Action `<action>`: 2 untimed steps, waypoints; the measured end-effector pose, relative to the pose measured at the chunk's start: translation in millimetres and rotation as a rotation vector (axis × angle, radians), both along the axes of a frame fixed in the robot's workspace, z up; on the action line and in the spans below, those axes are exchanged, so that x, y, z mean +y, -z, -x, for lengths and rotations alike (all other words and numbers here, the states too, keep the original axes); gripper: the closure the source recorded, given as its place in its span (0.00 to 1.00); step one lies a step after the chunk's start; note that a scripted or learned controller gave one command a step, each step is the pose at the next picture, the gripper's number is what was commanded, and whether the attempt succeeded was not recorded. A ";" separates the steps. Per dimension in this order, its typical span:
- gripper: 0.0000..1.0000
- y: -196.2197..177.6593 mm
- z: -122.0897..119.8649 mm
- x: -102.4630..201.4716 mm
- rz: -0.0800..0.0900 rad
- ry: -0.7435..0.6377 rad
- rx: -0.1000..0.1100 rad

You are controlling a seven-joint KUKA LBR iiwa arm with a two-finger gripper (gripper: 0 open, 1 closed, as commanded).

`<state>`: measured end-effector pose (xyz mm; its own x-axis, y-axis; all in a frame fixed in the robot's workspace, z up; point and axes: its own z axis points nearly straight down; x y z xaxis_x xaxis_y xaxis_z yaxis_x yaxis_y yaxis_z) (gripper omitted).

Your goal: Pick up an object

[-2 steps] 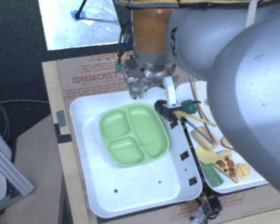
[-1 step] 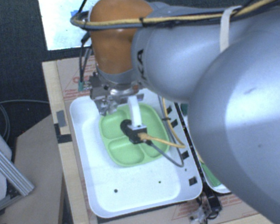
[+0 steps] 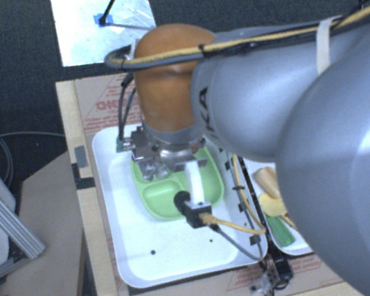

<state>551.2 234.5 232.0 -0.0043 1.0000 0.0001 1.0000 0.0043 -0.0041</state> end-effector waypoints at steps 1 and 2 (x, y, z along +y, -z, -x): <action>1.00 -168.5 -75.5 -0.8 -0.007 0.001 -0.027; 1.00 12.0 -116.0 -18.5 0.005 0.007 0.008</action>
